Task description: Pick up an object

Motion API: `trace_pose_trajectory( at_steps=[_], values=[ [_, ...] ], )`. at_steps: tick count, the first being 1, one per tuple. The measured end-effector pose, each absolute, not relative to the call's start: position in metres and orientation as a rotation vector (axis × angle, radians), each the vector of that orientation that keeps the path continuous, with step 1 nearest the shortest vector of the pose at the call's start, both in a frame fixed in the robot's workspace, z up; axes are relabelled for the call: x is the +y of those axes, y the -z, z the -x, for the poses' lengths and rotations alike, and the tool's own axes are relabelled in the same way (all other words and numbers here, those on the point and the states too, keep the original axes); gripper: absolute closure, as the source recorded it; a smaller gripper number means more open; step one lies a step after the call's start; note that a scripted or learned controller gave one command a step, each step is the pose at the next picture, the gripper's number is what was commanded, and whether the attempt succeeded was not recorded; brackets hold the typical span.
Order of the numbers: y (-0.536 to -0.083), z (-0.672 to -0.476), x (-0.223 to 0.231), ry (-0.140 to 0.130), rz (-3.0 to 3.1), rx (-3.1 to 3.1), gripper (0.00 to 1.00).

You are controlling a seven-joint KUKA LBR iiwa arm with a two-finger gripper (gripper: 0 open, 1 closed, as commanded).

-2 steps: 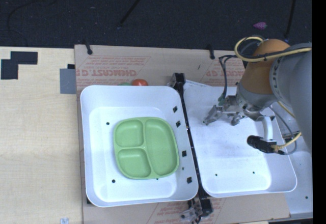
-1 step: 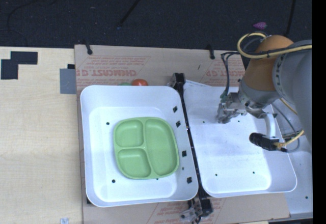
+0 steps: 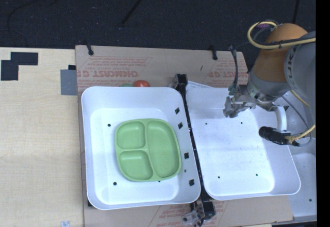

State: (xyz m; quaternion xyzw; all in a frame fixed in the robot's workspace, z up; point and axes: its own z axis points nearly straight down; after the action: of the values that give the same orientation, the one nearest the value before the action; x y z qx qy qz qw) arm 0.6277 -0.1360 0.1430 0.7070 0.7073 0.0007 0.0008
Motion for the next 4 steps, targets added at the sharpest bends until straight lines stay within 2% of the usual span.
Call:
trace_pose_trajectory(
  at_steps=[2,3,4],
  values=[
    [-0.229,-0.623,-0.131,-0.002,-2.218,2.222,1.0],
    [-0.22,-0.614,-0.079,0.002,-2.221,2.229,1.0],
    [-0.217,-0.597,-0.019,0.004,-2.221,2.23,1.0]
  ],
)
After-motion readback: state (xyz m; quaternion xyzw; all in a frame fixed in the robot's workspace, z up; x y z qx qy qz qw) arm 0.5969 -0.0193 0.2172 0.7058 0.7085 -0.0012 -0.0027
